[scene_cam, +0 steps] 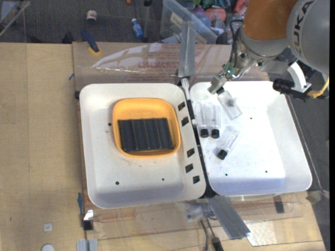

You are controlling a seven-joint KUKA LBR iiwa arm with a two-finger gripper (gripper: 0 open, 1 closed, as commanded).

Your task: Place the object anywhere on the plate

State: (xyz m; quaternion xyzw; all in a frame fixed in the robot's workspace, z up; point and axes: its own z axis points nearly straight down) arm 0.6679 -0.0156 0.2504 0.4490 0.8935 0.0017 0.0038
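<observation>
Vial (229,104) near right bin (272,166) back-left corner: clear, light, slippery, likely rigid. Grasp mid-body. Gripper (219,83) above it; finger state cannot be told. Plate (120,109) in left bin.

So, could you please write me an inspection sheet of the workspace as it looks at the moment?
Surface: two shallow white bins side by side, left bin, right bin, on a wooden bench.
Job's things: orange rounded plate in the left bin, a dark ribbed rectangular block on it; clear plastic vials with black caps in the right bin.
Clutter: nothing seen in the bins beyond these.
Gripper: gripper over the right bin's far left corner, near one vial; a hold cannot be judged.
Cables: nothing seen.
Surroundings: clear tub of coloured objects on the floor beyond the bench.
</observation>
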